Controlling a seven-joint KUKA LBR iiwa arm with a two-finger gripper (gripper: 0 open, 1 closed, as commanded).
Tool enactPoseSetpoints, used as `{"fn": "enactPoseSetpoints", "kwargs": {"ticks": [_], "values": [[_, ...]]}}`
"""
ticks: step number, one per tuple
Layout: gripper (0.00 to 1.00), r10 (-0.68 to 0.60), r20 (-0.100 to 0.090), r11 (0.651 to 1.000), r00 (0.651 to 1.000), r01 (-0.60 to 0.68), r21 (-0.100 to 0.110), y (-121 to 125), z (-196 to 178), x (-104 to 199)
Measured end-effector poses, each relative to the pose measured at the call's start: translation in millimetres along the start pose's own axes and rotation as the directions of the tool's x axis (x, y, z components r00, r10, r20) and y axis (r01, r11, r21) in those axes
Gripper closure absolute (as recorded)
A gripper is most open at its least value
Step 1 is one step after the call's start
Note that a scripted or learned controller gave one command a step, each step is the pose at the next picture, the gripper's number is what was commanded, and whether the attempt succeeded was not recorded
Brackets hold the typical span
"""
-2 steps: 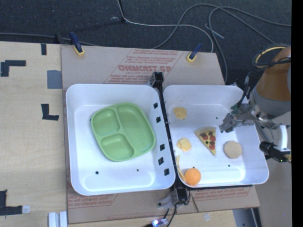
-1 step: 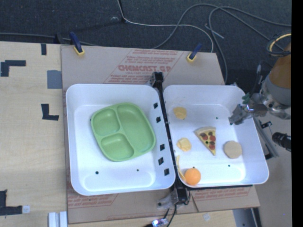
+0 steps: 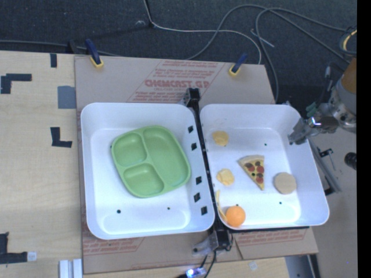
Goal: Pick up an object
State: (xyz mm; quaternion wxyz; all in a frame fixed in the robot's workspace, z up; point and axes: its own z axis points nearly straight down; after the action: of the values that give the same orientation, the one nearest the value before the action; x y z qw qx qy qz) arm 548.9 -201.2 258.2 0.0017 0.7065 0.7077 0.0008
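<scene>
The right bin holds a pizza slice, a round tan cookie, an orange ball at the front left corner, and two pale yellow pieces. My gripper hangs at the bin's right rim, above and to the right of the cookie, with nothing seen between its fingers.
The left bin carries a green divided plate. A black divider runs between the bins. Cables lie on the dark surface behind, and two clamps hold the cardboard base.
</scene>
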Motion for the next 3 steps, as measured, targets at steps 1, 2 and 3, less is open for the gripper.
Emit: {"fn": "enactPoseSetpoints", "kwargs": {"ticks": [1,2,3], "values": [[1.00,-0.003,-0.002,1.000,1.000,0.003,0.005,-7,8,47],[1.00,-0.005,-0.002,1.000,1.000,0.005,0.004,3,4,102],[1.00,-0.004,-0.001,1.000,1.000,0.004,0.006,12,15,148]]}}
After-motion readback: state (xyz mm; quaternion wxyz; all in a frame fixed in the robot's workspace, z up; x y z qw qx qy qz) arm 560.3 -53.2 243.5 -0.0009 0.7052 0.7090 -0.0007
